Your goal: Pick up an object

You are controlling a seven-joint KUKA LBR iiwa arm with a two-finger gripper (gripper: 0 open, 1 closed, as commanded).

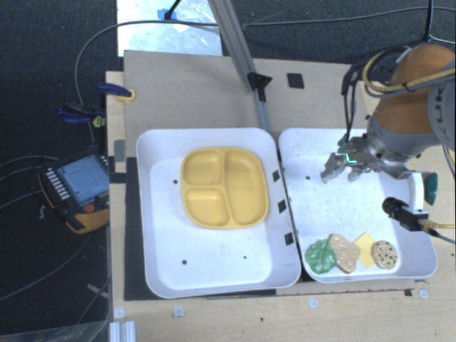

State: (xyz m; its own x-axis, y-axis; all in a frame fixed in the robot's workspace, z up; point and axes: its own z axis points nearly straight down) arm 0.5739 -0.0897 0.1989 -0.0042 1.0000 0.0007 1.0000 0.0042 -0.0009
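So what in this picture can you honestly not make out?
- End effector, camera view: too small and blurred to tell how its tips stand.
- Grey and orange robot arm: cut off by the right edge.
- Flat beige toast-shaped toy: overlaps the green leaf-shaped toy and pale yellow cheese-like slice, hiding their edges.
- Round speckled cookie-like toy: too small to identify surely.
- Blue-screened device left of the bench: blurred, unreadable.
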